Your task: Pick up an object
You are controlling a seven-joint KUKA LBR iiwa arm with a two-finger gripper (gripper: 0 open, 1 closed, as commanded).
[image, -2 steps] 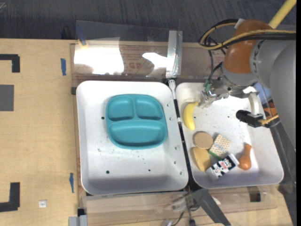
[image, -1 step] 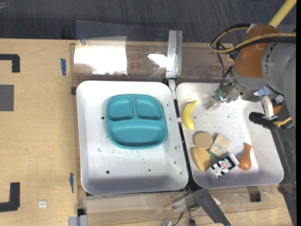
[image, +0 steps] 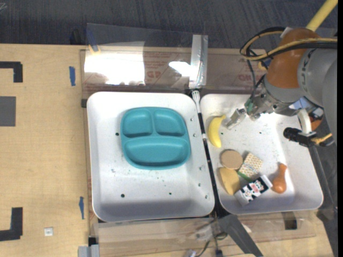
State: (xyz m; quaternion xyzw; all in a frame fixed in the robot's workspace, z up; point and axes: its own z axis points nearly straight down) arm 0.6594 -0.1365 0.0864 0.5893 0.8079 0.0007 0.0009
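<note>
A: What's the biggest item?
B: A teal divided plate (image: 155, 137), in the left bin (image: 102, 159), well left of the fingers.

A: And the gripper (image: 234, 118)?
B: Over the right bin (image: 300, 159), holding nothing; whether the fingers are parted, I cannot tell.

A: Anything close?
B: A banana (image: 215, 131) just below-left. A tan disc (image: 232, 159), patterned block (image: 251, 166) and orange piece (image: 280, 179) lie farther below.

This is a robotics lab. A plywood bench (image: 37, 143) marked with black tape corners stands on grey carpet, bearing two white bins (image: 104, 197) side by side. Blue tape tabs dot its edges, and loose cables (image: 257, 42) loop near its far right corner.
</note>
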